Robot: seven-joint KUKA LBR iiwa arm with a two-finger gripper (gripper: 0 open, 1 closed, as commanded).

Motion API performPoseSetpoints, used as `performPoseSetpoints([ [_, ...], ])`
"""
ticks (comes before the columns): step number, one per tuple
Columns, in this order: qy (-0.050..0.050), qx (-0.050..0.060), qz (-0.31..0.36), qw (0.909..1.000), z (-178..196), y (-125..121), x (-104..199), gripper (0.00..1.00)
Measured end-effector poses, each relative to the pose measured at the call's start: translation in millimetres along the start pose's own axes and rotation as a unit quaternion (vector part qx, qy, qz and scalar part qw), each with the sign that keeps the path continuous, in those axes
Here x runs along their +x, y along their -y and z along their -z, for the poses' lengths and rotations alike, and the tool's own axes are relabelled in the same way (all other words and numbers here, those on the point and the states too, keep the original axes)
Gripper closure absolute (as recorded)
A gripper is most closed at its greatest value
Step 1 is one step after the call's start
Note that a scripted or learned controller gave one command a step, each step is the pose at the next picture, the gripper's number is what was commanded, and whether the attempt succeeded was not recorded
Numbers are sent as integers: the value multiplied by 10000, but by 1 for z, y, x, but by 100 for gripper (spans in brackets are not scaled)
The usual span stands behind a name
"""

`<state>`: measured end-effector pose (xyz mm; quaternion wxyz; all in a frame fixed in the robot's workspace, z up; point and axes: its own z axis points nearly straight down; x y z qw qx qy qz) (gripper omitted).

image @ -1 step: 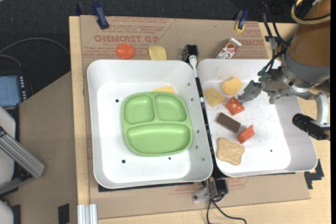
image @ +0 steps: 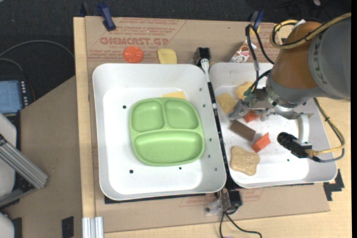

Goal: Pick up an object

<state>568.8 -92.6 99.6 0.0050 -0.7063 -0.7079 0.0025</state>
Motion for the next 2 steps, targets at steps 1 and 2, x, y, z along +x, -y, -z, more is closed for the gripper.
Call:
performPoseSetpoints([
  [1, 7, -21, -17, 10000, -17, 18, -1, 0],
  [2, 25, -70, -7, 10000, -15, -10, -5, 0],
])
